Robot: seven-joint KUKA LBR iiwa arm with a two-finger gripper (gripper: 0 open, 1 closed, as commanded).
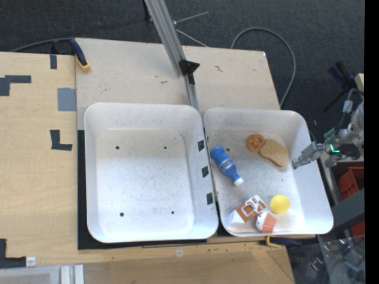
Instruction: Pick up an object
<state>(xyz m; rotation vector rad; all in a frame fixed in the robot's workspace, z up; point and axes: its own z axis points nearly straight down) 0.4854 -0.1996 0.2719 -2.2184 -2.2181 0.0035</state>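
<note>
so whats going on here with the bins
A robot arm is set up to pick an object from the bins. Its gripper sits at the right edge of the right bin, with nothing seen between its fingers. The right bin holds a blue bottle, a bread slice, a small brown piece beside it, a yellow ball and an orange-and-white carton. None of them looks lifted yet.

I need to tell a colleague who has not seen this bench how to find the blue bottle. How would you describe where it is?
Look at the right bin of the two white bins. The blue bottle lies on its side near that bin's left wall, white cap pointing toward the near edge. It is the only blue thing there; its neighbours are a yellow ball, a tan slice of bread and an orange-and-white carton.
</note>
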